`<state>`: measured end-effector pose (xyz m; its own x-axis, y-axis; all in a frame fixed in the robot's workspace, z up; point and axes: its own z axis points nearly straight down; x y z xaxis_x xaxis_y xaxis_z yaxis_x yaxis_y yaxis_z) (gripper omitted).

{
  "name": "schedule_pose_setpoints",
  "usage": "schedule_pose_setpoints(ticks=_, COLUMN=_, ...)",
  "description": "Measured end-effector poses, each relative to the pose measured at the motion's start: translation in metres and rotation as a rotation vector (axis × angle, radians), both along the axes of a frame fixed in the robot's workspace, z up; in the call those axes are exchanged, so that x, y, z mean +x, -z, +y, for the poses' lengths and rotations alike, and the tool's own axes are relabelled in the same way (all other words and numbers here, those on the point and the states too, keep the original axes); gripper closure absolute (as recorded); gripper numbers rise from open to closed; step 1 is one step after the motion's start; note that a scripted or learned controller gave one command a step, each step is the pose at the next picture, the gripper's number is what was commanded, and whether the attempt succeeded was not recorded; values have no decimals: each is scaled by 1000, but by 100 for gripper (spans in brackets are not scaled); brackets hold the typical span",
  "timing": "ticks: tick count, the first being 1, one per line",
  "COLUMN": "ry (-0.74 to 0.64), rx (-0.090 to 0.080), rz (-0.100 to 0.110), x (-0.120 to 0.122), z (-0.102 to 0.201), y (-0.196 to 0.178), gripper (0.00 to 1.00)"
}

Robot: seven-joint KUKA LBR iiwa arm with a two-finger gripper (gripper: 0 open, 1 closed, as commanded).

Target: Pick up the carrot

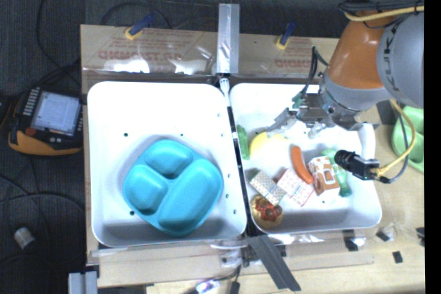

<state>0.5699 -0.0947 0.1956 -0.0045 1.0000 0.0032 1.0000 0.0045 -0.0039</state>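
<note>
the small orange plastic carrot (298,162) is seen lying in the right-hand shallow white bin (358,217), roughly at its middle, slanted with one end toward the far left. just beside it on the right an orange-and-white toy block (324,174) is found, and checkered flat packets (281,184) lie near its lower end. a yellow rounded toy (258,142) sits to its left, apart from it. the end effector (303,122) is held above the far part of that bin, short of the carrot and not touching it; whether it is spread or closed cannot be told, since its tip is dark and blurred.

for a clean grasp, the end effector should be brought down over the carrot's middle and turned across its long axis, so that the neighbouring block is not caught.

a blue sectioned plastic tray (173,184) is set in the left bin (110,107). green items at the right bin's edge are partly hidden by the arm's cabling and cannot be identified.
</note>
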Motion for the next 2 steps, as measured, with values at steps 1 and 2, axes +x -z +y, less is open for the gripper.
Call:
schedule_pose_setpoints(ticks=1, ry=-388, rx=0, rz=-3, x=18, z=29, y=12, gripper=0)
schedule_pose_setpoints(ticks=2, ry=-396, rx=0, rz=-3, x=-27, z=-5, y=32, gripper=0)
